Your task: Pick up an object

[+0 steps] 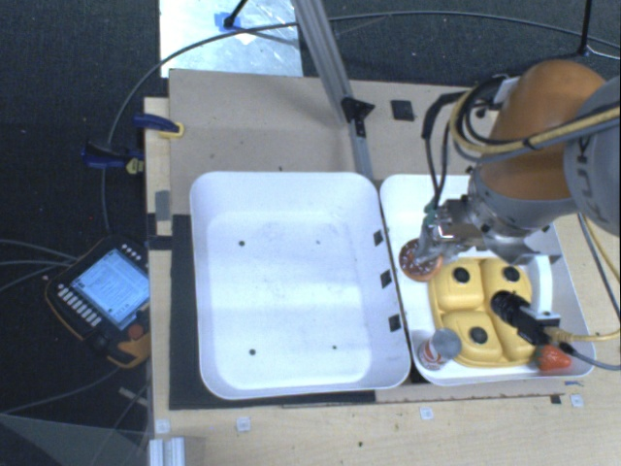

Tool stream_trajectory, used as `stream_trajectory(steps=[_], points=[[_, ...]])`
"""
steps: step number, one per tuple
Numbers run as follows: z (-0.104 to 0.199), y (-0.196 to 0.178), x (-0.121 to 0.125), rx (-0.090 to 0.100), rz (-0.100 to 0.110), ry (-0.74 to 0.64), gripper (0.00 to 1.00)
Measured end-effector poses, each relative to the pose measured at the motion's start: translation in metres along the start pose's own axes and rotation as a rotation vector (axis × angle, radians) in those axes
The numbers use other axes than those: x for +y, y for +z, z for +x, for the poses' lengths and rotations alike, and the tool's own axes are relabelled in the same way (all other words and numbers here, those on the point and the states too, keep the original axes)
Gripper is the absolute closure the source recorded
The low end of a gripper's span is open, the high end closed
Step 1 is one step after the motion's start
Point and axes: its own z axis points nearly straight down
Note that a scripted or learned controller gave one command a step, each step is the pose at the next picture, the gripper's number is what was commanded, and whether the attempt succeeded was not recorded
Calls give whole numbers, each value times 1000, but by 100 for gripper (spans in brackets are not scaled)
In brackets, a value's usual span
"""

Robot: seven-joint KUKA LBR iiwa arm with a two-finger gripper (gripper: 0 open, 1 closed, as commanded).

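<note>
The bench (262,115) carries two shallow white bins side by side. The left bin (281,260) shows a few small dark dots on its floor. All candidate objects lie in the right bin (400,202).

Contents of the right bin:
- A yellow block cluster (471,314) with dark round marks on top fills the middle and near part of the bin.
- A brown disc (414,259) lies near the bin's left wall, just beside the cluster's far-left corner.
- A small grey-capped item (442,344) sits in the near-left corner, touching or almost touching the cluster.
- An orange-red item (553,359) lies at the near-right corner.

The arm (543,115) reaches in from the right over the right bin. The gripper (434,246) stands low at the left side of this bin, just beside the brown disc and at the far edge of the yellow block cluster. Whether it is released or clenched cannot be told; nothing is visibly grasped.

A handheld control unit (107,294) with a lit screen lies off the bench to the left.
</note>
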Motion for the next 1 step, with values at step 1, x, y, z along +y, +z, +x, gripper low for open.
stream_trajectory(steps=[1], points=[[57, 1, 5, 1, -1, -1, 100]])
